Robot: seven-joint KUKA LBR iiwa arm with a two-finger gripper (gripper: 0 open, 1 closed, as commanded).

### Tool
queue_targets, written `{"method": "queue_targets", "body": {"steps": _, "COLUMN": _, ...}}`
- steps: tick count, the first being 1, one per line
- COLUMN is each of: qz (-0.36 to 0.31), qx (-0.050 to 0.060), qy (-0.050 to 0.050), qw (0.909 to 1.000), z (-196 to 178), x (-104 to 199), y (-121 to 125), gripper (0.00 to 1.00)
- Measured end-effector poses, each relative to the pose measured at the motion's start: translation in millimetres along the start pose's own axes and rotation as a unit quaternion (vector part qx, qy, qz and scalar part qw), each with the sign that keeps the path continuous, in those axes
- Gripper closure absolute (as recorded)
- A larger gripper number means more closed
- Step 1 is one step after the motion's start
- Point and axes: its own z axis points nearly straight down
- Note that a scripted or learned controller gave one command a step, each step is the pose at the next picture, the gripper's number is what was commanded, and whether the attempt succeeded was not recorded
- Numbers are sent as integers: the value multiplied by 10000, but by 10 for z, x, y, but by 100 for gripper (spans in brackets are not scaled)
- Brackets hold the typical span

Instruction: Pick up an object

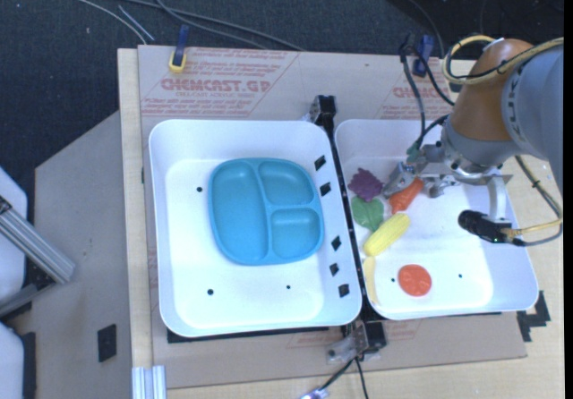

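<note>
The grey arm (528,102) with its orange band reaches in from three o'clock, its gripper (414,181) low in the right bin (501,294), over an orange carrot (405,196); its state cannot be told. Purple (365,182), green (365,212), yellow corn (386,233) and a red disc (414,280) lie nearby. At nine o'clock the left bin (179,236) holds a blue divided plate (266,209).

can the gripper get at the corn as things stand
Probably yes. The gripper sits low over the right bin, by the carrot, and the corn lies just below with its top uncovered. The green piece touching its upper end may crowd a grasp.
</note>
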Motion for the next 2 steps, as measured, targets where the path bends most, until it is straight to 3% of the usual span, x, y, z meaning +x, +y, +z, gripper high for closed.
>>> {"method": "queue_targets", "body": {"steps": 1, "qz": 2, "qx": -28, "qy": -3, "qw": 10000, "z": -144, "x": -2, "y": 15, "gripper": 100}}
{"method": "queue_targets", "body": {"steps": 2, "qz": 2, "qx": -45, "qy": -12, "qw": 10000, "z": -609, "x": 22, "y": -49, "gripper": 100}}
